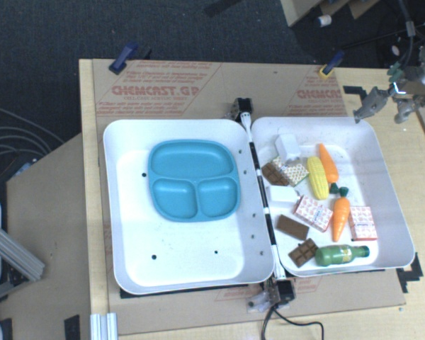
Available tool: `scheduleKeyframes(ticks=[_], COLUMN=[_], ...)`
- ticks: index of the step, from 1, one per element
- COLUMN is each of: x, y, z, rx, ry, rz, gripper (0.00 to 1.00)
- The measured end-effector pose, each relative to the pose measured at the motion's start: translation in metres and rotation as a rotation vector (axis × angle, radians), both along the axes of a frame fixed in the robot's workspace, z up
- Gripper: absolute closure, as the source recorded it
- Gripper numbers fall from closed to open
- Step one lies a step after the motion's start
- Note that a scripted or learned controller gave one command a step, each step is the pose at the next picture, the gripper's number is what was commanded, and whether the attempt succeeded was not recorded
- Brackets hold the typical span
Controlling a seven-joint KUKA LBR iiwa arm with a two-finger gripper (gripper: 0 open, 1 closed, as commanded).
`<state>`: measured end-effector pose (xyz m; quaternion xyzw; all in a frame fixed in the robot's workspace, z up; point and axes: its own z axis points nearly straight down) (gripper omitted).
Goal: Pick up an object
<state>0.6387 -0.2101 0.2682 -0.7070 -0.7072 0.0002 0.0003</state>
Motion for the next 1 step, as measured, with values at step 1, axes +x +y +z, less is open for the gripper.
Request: scheduleKeyframes(ticks=[1], x=[0.0163], y=[-0.0133], z=[-0.1069], rx=[0.0], ry=[0.002], rz=[0.0], gripper=[0.0])
